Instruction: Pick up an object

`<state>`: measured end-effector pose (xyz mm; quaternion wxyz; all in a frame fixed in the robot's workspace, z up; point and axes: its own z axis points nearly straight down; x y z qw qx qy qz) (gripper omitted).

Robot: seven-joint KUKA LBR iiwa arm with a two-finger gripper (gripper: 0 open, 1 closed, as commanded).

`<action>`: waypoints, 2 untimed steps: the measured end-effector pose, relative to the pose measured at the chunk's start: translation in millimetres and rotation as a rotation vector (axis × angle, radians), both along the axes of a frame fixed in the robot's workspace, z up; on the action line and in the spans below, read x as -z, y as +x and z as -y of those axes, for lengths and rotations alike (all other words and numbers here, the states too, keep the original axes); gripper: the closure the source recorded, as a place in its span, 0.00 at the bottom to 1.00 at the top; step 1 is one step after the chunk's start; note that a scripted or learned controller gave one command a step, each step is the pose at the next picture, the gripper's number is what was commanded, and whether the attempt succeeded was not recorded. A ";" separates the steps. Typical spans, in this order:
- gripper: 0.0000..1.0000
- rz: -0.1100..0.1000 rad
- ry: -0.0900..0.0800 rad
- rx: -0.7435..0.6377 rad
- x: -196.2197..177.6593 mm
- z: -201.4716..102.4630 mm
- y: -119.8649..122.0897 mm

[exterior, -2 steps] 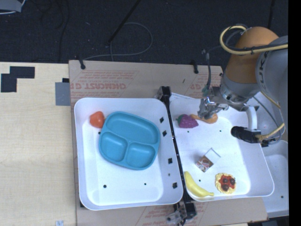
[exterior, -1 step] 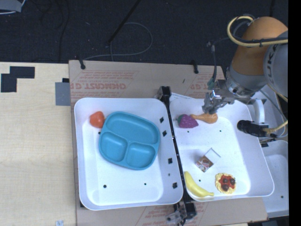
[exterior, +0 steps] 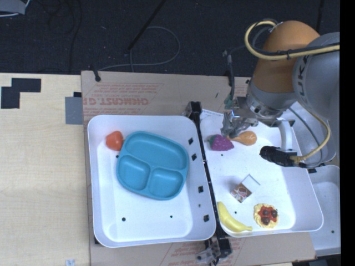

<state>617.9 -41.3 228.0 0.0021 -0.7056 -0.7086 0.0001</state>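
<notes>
Your hand low in right bin, beside grapes and pear. Grip: can't tell. Nothing lifted yet.

left bin: divided plate in middle, tomato at its far left
right bin: grapes and pear far; banana, tart near

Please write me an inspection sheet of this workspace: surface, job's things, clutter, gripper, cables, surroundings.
Surface: two shallow white bins, left bin, right bin, on a cardboard sheet.
Job's things: right bin holds purple grape bunch, orange pear-shaped toy, small printed box, yellow banana, small pizza toy. Left bin holds blue divided plate, red tomato.
Clutter: nothing seen.
Gripper: grey gripper low over the grapes and pear; jaws unclear.
Cables: yellow hose on arm; black cables behind.
Surroundings: wooden bench, dark floor.
</notes>
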 end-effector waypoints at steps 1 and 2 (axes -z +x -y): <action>1.00 -0.002 0.000 0.000 9.5 -58.4 -7.6; 1.00 0.000 -0.001 0.000 2.6 -108.3 -7.3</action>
